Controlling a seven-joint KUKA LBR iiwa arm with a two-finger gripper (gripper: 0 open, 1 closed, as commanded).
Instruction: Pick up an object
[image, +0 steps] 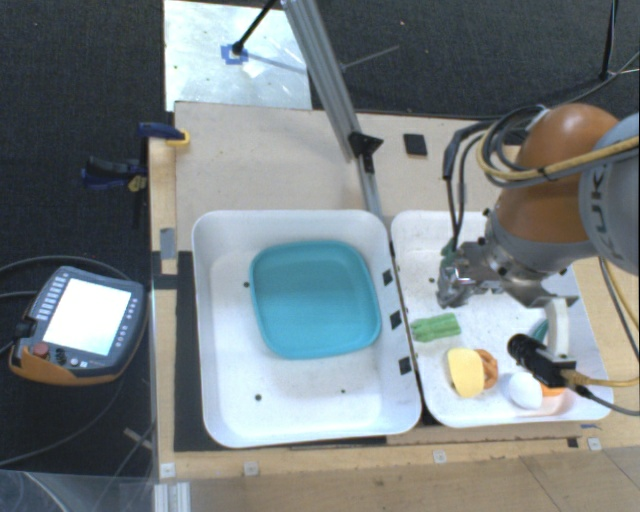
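My gripper (452, 288) hangs over the left part of the right bin (420, 232), just above and slightly right of a green block (436, 327) lying flat on the bin floor. Nothing shows between it and the block. Toward the bin's front lie a yellow rounded piece (463, 371), an orange piece (488, 367) touching its right side, and a white egg-shaped thing (524, 389). A small teal piece (541, 327) peeks out beside the wrist at the right.
The left bin (225, 400) holds a teal square plate (315, 300) at its middle. A slanted metal pole (335, 90) rises behind the bins. A teach pendant (80, 323) lies off the bench at the left.
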